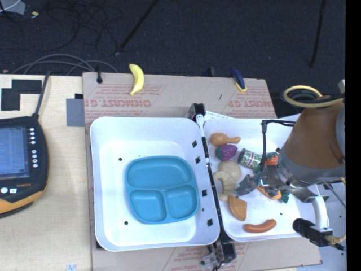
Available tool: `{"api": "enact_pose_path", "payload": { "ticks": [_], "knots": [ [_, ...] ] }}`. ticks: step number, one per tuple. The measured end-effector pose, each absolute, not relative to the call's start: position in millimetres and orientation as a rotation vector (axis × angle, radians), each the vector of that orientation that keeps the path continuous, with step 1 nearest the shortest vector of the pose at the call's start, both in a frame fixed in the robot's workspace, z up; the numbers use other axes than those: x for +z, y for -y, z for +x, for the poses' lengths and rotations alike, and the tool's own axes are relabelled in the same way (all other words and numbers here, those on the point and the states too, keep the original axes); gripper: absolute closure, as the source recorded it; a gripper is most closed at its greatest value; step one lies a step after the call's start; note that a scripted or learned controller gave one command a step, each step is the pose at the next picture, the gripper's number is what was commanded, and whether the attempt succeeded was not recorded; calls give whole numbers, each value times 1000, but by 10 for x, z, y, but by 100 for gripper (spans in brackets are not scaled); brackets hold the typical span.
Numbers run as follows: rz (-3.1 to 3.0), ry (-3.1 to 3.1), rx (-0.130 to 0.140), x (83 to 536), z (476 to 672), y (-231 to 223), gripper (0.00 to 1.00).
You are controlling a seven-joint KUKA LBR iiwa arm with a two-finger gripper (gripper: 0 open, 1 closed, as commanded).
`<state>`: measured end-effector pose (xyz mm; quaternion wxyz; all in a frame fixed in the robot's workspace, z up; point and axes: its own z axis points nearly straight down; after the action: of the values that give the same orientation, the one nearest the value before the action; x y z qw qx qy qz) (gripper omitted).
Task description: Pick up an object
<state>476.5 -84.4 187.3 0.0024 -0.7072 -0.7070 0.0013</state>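
You get even, soft overhead light: the two white bins (101, 151) read bright without blown glare, while the far floor sinks into near black. Shadows stay faint and short. The picture is slightly soft and grainy throughout, with colours muted.

the grey kuka arm with its orange band (316, 130) reaches in from the right, its bulky wrist tilted down and leftward. at its tip the dark two-finger gripper (248, 186) points left and slightly down — the finger state is too dark and small to read.
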Motion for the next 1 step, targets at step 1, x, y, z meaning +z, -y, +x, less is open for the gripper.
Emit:
{"api": "enact_pose_path", "payload": {
  "ticks": [1],
  "knots": [
    [-2214,2239,-22,3721,4777,-130,0]
  ]
}}
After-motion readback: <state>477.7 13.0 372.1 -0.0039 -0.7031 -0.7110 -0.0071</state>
